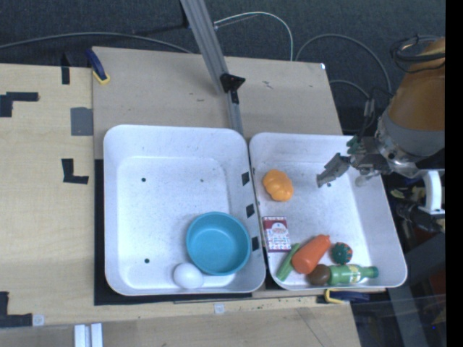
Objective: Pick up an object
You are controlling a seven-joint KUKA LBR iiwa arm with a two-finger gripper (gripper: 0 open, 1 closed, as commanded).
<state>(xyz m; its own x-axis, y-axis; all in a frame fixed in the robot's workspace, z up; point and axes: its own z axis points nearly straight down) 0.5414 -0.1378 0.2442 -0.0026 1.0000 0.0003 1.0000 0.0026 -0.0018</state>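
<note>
A pale wooden bench (181,85) carries two shallow white bins set side by side, edges touching: the left bin (116,194) and the right bin (376,230). Black tape marks (72,172) lie on its left part.
</note>
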